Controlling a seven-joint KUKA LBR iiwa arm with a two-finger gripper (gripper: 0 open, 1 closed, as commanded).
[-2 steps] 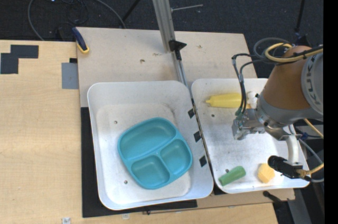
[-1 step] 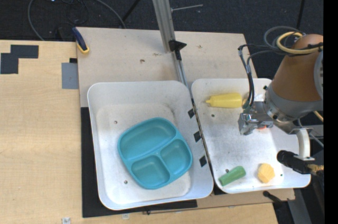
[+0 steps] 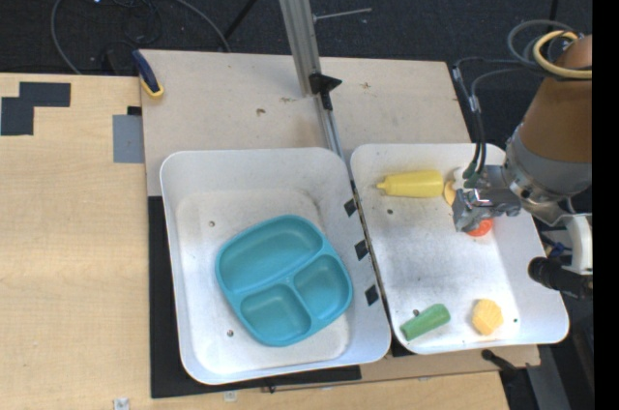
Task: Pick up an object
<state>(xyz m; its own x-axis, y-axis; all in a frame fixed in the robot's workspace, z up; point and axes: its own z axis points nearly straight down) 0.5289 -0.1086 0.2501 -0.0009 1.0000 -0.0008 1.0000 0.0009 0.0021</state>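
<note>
**The claw is low in the right bin, and nothing is lifted yet**

In the camera view, two white bins are seen side by side. A blue tray (image 3: 283,278) with three parts is lying in the left bin (image 3: 184,205). Four small things are seen in the right bin (image 3: 426,273). A yellow bottle (image 3: 414,185) is laid on its side near the top. A green piece (image 3: 426,321) and a small yellow piece (image 3: 487,315) are found near the bottom, a little apart.

The gripper (image 3: 473,210) is held low over the right bin, just beside the yellow bottle. A small red-orange thing (image 3: 479,227) is seen right under it. Whether the claw is wide, narrow or closed on that thing cannot be told, because the tips are too small and blurry.

So the job is judged as not done yet. No thing is seen lifted off the bin floor. A grab and a lift are left to do.

No words or labels can be read on anything.
</note>
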